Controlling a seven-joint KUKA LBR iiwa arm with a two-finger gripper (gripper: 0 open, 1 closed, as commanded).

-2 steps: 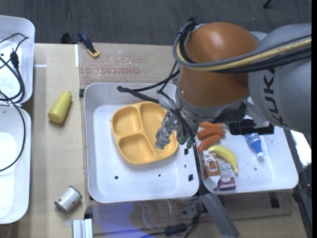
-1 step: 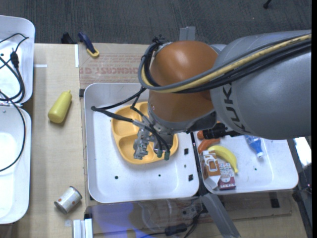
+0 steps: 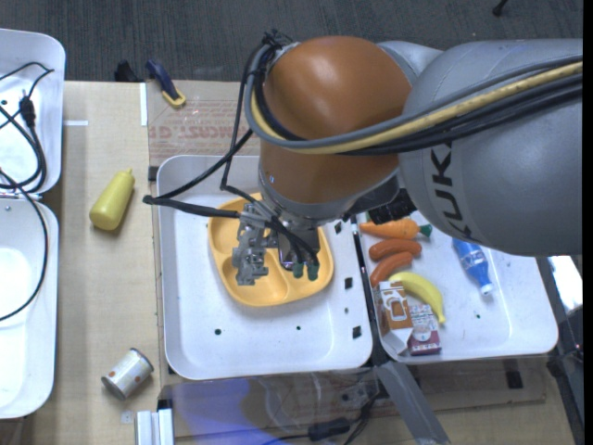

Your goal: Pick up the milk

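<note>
While the arm (image 3: 445, 137) fills the upper centre and right of the frame, its gripper (image 3: 269, 258) hangs over the yellow dish (image 3: 269, 286) in the left bin (image 3: 269, 341); jaw state cannot be told. Lower right of centre, the milk carton (image 3: 412, 318) lies in the right bin (image 3: 519, 323), just beside the banana (image 3: 422, 290).

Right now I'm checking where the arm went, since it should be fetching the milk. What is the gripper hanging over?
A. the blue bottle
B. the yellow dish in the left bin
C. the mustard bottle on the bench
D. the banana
B: the gripper hangs over the yellow dish in the left bin, while the milk carton lies in the right bin.
</note>
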